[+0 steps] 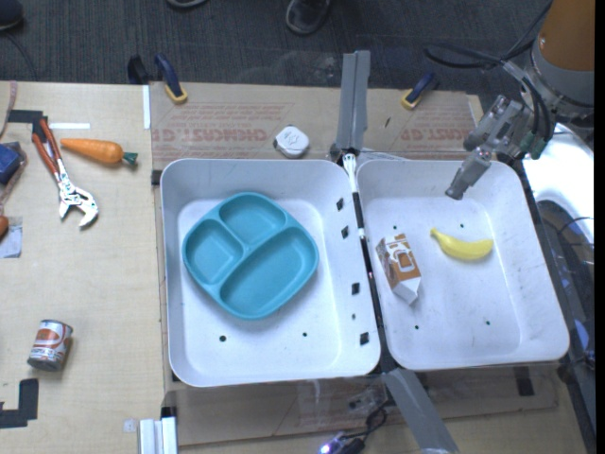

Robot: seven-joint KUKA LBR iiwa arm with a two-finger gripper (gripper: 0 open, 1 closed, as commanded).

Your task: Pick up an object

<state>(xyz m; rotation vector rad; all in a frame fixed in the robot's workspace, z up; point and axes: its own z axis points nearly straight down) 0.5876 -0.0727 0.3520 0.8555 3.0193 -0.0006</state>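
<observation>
On the bench's left side, outside the bins, a carrot lay near the far edge beside a pair of pliers, and a small can stood toward the near-left corner. A round white tape measure sat just beyond the far rim of the left bin. That bin held a blue divided plate, roughly central, resting flat on the floor.

In the right bin, a small orange-and-white carton lay close to the left wall, about midway between far and near rims. A banana lay just beside it to the right, apart from the carton, nearer the bin's centre.

The gripper hung over the far edge of the right bin, tilted down toward the left, above and beyond the banana, touching neither object. Whether its fingers were spread or closed could not be told; nothing was visibly between them. The grey arm entered from the far-right corner.
</observation>
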